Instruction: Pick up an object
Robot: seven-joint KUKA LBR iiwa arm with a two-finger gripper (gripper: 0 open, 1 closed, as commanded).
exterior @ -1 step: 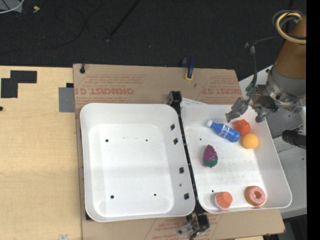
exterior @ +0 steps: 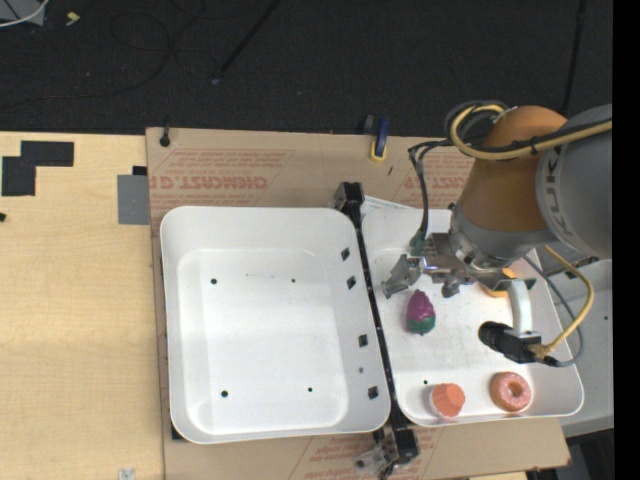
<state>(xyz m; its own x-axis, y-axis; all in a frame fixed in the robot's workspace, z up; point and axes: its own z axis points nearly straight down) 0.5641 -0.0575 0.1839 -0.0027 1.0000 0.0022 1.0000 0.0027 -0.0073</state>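
Just below the gripper (exterior: 428, 276), whose fingers are standing apart and empty, a purple toy (exterior: 421, 312) is lying, looking light, smooth and rounded; pinching across its narrow middle seems best.

jaws (exterior: 425, 276) spread above purple object (exterior: 420, 312), perhaps touching.

A dark floor (exterior: 300, 48) is seen across the top, w/ thin cables (exterior: 250, 38) laid over it. A light wood bench (exterior: 70, 318) is seen at left, marked w/ black patches (exterior: 35, 163) and a grey one (exterior: 131, 198). A brown cardboard sheet (exterior: 270, 163) w/ red print is laid on the bench, clamped at its far edge by a blue and yellow clamp (exterior: 378, 136). Lighting is even; no strong shadows are cast.
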